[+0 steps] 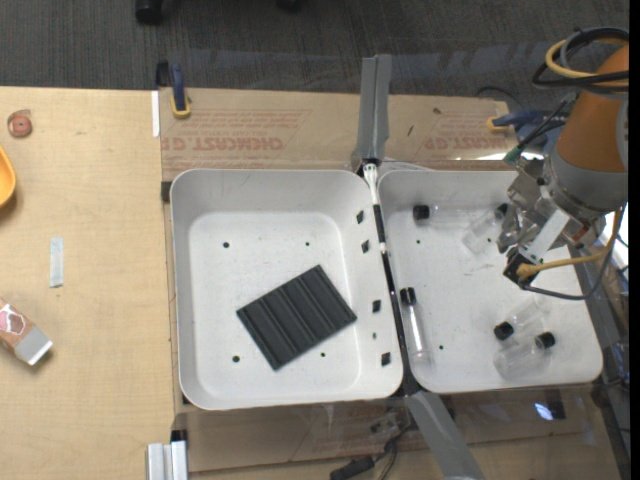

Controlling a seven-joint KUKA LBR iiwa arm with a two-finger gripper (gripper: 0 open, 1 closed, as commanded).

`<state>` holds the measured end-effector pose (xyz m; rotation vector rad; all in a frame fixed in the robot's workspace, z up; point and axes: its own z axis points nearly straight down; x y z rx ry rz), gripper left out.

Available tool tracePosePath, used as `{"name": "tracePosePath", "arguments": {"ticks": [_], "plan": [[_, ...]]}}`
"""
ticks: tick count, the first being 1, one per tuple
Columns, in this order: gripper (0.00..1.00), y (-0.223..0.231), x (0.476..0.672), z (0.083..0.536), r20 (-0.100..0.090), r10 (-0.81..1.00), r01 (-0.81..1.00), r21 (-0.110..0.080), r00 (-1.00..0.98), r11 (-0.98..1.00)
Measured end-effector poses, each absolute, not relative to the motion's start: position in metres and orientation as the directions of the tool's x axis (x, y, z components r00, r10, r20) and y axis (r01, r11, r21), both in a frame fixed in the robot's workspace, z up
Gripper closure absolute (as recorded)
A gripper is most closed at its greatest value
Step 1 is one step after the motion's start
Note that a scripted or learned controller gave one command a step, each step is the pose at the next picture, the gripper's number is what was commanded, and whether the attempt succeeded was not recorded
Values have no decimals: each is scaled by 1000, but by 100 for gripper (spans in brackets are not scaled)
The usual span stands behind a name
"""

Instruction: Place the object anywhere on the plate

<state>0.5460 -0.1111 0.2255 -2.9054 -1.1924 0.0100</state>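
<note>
A dark grey ribbed plate (297,316) lies tilted on the floor of the left bin (200,268). Several clear plastic tubes with black caps lie in the right bin (450,368): one long tube (413,326) along its left wall, one cap (421,211) near the back, two capped tubes (505,330) (543,341) at the front right. My gripper (519,245) hangs over the right side of the right bin, close to a clear tube (481,232) beside it. Nothing shows plainly in its grasp.
A grey divider bar (375,118) runs between the bins at the back. Yellow and blue cables (560,263) trail from the wrist over the right bin's edge. The wooden bench at left bears small items, among them a wrapped bar (22,333).
</note>
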Motion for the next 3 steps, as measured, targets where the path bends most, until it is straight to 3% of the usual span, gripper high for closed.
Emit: {"name": "tracePosePath", "arguments": {"ticks": [1, 2, 3], "plan": [[100, -50, 600, 199, -6, 580, 580, -2, 814, -814], [100, 31, 621, 191, -2, 275, 275, 0, 961, -961], [100, 103, 615, 237, -3, 346, 346, 1, 938, -938]]}}
